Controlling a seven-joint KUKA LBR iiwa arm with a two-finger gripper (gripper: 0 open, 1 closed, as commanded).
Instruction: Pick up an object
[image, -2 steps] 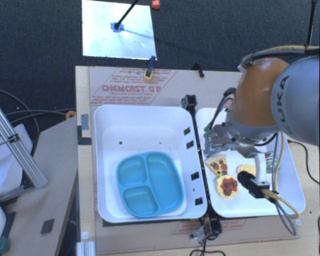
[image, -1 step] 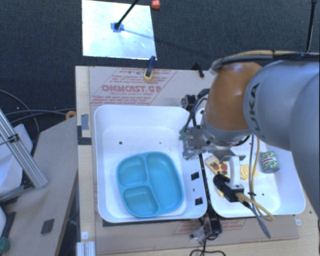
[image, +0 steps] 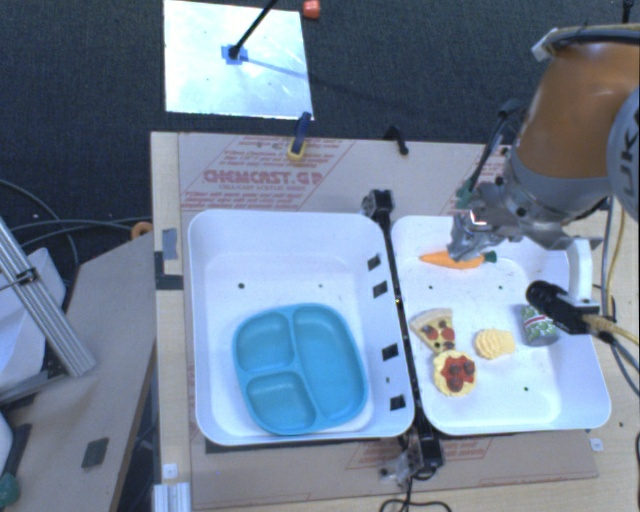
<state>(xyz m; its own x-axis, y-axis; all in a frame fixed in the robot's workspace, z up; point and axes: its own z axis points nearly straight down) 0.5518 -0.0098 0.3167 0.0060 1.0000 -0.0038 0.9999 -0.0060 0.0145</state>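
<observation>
- A blue divided tray (image: 298, 370) lies in the near part of the left white bin (image: 215, 240).
- Beneath my bins I see a printed cardboard sheet (image: 260, 170).
- A yellow clip (image: 298, 150) sits on its far edge.
- Farther back lies a shiny metal sheet (image: 200, 70).
- An aluminium rail (image: 40, 310) slants at far left.
</observation>
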